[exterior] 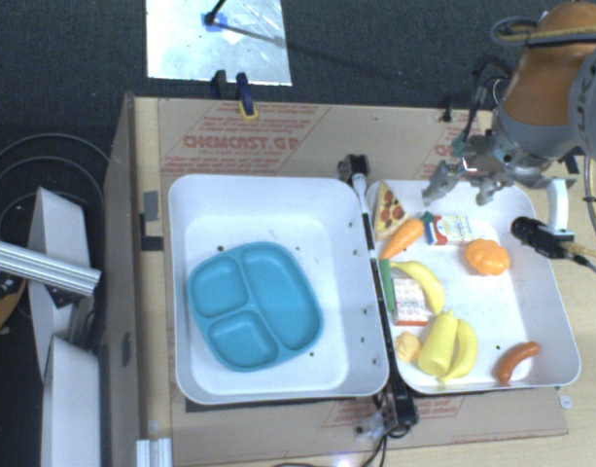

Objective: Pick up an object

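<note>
- Red print reading "CHEMCAST GP" across the brown board (241, 142) behind the bins.
- Carrot (404, 235) in the right bin (555, 343), near its back left corner, long axis slanting, thick end up-right, tip down-left.
- Reaching in from the right, wrist bent down over the bin's back edge.
- Gripper (464, 185) spread wide, fingers (439, 181) apart, nothing between them, just behind the carrot.

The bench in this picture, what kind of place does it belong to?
Probably a robotics lab set up for grasping trials. Two shallow white bins sit side by side: the left bin holds a blue divided tray, the right bin toy food such as a carrot. The gripper hangs open above it.
</note>
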`<state>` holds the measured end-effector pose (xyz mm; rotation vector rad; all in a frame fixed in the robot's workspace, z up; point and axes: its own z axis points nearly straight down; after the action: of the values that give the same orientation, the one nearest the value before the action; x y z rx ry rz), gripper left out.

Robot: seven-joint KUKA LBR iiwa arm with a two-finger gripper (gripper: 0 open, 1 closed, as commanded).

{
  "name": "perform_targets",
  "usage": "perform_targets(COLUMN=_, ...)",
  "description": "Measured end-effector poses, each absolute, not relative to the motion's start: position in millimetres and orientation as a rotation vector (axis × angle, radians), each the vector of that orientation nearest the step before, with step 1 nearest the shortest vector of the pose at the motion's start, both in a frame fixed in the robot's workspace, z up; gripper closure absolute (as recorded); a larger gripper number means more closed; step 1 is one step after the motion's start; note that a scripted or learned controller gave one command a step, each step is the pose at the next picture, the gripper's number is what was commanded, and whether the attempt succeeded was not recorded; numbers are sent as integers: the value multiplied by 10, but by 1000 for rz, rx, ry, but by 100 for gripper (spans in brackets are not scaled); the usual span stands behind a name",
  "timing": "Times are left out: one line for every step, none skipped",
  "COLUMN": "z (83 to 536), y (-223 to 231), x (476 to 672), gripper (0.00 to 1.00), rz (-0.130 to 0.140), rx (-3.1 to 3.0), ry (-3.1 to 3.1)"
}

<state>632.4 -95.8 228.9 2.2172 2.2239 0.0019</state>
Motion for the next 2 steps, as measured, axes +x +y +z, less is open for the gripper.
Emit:
perform_targets(z=782, y=-1719, x=6297, gripper=0, rz=-2, rx=2229, ry=2217)
perform_targets(z=861, y=-1296, x=6712, gripper=0, rz=6, rx=2209, ry=2228)
